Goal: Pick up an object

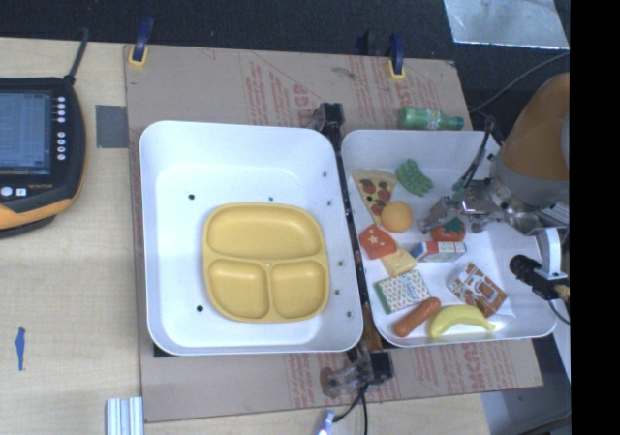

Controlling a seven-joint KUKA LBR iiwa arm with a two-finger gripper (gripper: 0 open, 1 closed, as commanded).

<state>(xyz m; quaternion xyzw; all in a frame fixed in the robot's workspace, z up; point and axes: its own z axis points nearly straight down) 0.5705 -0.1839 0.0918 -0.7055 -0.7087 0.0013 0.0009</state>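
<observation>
In the right bin (455, 144), the gripper (448, 220) hangs just above a small carton (442, 249).

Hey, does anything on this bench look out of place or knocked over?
One thing: a green bottle lies on its side on the cardboard just outside the right bin, beyond its far rim, while the other small items sit inside that bin.

Toy food in right bin (542, 331): pizza slice (375, 190), orange (395, 217), green piece (414, 177) up top; hot dog (418, 317), banana (461, 323) lying flat along front edge.
</observation>
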